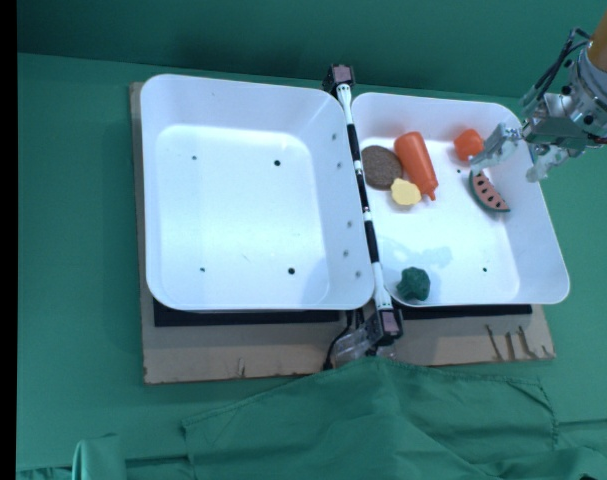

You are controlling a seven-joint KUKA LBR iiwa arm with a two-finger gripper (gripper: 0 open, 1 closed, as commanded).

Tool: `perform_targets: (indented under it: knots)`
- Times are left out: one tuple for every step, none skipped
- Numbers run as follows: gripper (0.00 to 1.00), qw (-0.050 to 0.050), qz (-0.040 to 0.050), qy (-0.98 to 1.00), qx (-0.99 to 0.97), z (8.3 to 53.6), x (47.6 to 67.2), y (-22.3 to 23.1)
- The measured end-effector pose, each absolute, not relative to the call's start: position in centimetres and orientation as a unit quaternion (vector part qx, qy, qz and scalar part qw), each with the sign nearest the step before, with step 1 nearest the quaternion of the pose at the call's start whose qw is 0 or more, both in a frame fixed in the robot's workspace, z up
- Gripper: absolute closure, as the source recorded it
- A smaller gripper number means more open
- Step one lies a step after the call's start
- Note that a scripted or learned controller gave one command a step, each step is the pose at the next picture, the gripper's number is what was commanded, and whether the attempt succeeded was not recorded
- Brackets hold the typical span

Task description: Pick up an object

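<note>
The right bin point(503, 258) holds an orange carrot-like piece point(417, 161), a brown oval patty point(381, 166), a small yellow piece point(405, 193), a small red-orange piece point(468, 143), a watermelon slice point(488, 191) and a green broccoli point(415, 284). My gripper point(519, 156) hangs over the bin's far right corner, fingers spread open with nothing between them. One fingertip point(498, 144) is just right of the red-orange piece, and the watermelon slice lies just below the gripper.
The left bin point(245, 193) lies beside the right one, with a black-and-white divider bar point(361, 188) between them. Both rest on a cardboard sheet point(233, 363) on green cloth. A fold of green cloth point(383, 428) bunches at the front.
</note>
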State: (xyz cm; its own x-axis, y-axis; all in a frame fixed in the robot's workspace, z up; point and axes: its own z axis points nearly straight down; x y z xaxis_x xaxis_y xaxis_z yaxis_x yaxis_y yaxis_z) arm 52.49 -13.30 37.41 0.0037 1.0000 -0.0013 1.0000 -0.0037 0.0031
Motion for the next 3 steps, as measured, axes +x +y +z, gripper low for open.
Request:
perform_targets:
  knots:
    - [0.0,0.0,-0.0015,0.706,0.709,28.8,58.2,-14.7]
    - [0.0,-0.001,-0.0009,0.707,0.707,19.4,61.0,-11.5]
    - [1.0,0.004,0.0018,0.705,0.709,21.2,61.0,-11.9]
